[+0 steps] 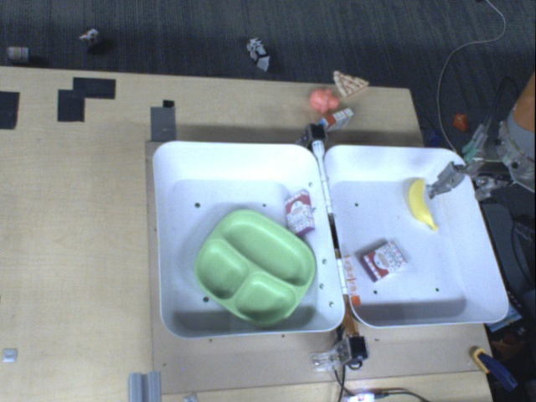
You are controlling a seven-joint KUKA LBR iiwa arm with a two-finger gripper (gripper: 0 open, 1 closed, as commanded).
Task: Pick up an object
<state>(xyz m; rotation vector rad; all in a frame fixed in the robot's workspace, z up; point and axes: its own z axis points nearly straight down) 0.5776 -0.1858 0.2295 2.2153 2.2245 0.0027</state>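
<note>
In the camera view, the claw (442,182) hung over the right bin (477,249) at its far right side, one grey finger reaching in toward the banana (420,204) and ending just beside the fruit's upper end; whether the claw was released or clenched could not be told from this slant, and nothing showed between its tips. The banana lay flat on the bin floor, curved, near the right wall, and it looked the likeliest target. A small red and white carton (384,260) lay well apart from it toward the bin's near middle, tilted. In the left bin (176,224) a green divided tray (255,264) took up much of the floor, with another red and white carton (299,212) touching its far right corner, close to the wall between the bins. To do the grasp well, the claw probably needed to centre over the banana's thick middle rather than its tip, turn so the fingers straddled the narrow width across the curve, and descend fully to the floor before closing, since a grip on the tapered end would likely slip. The nearby bin wall left little room on that side.
</note>
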